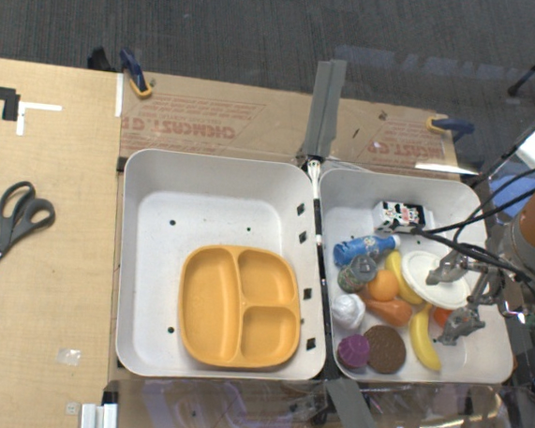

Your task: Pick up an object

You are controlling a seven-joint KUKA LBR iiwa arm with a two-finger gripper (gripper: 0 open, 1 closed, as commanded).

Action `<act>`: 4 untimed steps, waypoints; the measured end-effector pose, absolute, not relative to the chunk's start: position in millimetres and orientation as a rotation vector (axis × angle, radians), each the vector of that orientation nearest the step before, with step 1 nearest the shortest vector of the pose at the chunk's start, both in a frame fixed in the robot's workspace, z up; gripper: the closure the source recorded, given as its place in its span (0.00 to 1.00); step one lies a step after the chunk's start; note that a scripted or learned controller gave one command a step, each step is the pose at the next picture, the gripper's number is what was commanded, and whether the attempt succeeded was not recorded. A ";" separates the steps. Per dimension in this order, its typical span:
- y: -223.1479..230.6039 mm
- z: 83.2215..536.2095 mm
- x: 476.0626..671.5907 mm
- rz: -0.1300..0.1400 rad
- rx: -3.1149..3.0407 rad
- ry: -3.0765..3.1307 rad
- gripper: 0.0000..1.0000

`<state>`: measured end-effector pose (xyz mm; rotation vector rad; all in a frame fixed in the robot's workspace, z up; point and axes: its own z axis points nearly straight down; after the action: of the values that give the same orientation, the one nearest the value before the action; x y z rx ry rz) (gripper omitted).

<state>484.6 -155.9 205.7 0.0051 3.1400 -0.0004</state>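
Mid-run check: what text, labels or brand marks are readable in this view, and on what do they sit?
Red print on the cardboard sheet behind the bins: it appears upside down and too blurred to read with certainty.
Black-and-white carton in the right bin: patterned print, too small to read.
No other legible text.

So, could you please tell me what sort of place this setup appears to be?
Probably a robotics lab bench for grasping trials: two shallow white plastic bins side by side, toy food such as a yellow plastic banana, and clamped brown cardboard sheeting.
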 end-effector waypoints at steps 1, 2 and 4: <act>-127.9 93.7 503.0 0.000 0.159 3.132 0.00; -127.4 103.2 504.2 -0.002 0.156 3.131 1.00; -98.8 278.1 491.1 -0.003 -0.160 3.130 1.00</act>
<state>491.1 -98.8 278.1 -0.1601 3.1295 -0.0031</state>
